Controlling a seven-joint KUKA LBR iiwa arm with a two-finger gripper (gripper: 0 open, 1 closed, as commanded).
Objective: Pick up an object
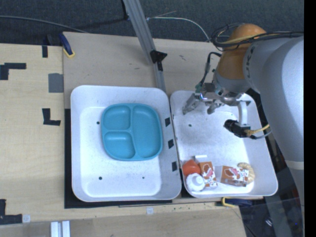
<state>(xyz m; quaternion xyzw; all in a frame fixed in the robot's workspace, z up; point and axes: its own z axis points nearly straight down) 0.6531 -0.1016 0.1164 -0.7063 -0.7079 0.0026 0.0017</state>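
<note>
Plainly, the claw (201, 105) is hovering over the far end of the right bin (217, 142), its two fingers spread apart with nothing between them. The things worth picking are sitting well apart from it, crowded along the near edge of that bin: an orange-red round piece (191, 168), a white cap-like piece (195, 182) just beside it, a red-and-white packet (209, 176), and a flat printed packet (238, 174) at the near right. The left bin (84, 132) is carrying a blue divided plate (132, 132).

The flat printed packet is looking like the easiest target (light, thin, probably crinkly and a little slippery, so a judgement rather than a certainty). Its long axis is running left to right, roughly along the bin's near wall, so closing across its short width, far to near, should be giving the firmest hold. The round piece is likely stiffer but may be rolling away under a glancing pinch, and its crowding against the others is leaving little finger room.
</note>
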